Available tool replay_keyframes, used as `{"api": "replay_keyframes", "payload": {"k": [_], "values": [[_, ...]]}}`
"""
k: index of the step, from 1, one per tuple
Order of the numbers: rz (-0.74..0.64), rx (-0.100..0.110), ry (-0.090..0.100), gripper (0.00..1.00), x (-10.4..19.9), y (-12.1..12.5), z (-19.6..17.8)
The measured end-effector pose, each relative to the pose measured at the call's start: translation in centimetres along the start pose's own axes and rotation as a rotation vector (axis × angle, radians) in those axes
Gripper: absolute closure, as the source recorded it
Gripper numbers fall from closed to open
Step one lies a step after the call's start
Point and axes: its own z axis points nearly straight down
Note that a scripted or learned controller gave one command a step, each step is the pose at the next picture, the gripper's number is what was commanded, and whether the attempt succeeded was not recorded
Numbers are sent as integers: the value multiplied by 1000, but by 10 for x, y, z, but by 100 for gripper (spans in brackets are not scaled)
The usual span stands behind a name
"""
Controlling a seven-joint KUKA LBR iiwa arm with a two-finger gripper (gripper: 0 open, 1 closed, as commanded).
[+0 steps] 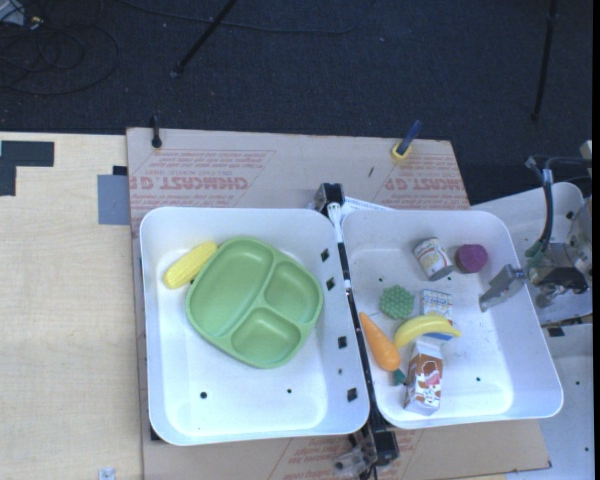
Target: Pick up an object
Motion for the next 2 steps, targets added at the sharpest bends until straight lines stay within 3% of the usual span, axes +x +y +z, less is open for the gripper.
{"api": "replay_keyframes", "payload": {"k": [1,2], "values": [[0,4,2,0,66,-17,150],[10,-10,-12,0,84,-25,169]]}}
